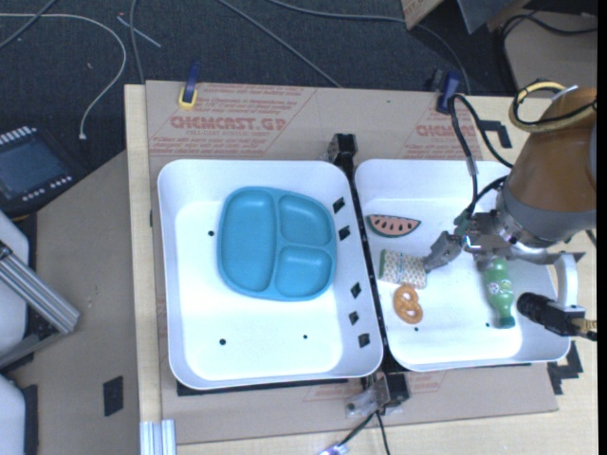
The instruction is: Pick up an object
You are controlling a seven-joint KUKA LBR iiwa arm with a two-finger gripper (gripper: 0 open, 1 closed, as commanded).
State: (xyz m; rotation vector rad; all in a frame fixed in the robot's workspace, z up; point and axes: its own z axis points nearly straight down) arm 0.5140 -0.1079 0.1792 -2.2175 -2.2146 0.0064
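Right bin, left half: small patterned pouch [402, 267], lying flat, just left of the gripper [444, 250]; likeliest target by nearness, a judgement only.
Pouch handling: looks light, soft and crumply; a pinch across its short width should hold, though it may fold or slip.
Gripper state: dark fingers point left toward the pouch; nothing seen between them; whether spread or closed, cannot tell.
Pretzel [408, 304]: just near of the pouch, small, probably rigid toy; loops give an edge to pinch.
Watermelon slice [393, 224]: far of the pouch, flat, thin; likely hard to lift off the floor.
Green bottle [499, 292]: right part of the bin, lying down under the wrist; smooth, round, may roll.
Right bin [455, 349]: white, shallow.
Left bin [266, 349]: holds a blue divided plate [277, 243], three compartments.
Writing: red print on the cardboard [237, 117] beyond the bins, partly legible, perhaps "CHEMCAST GP"; pouch print too small to read.
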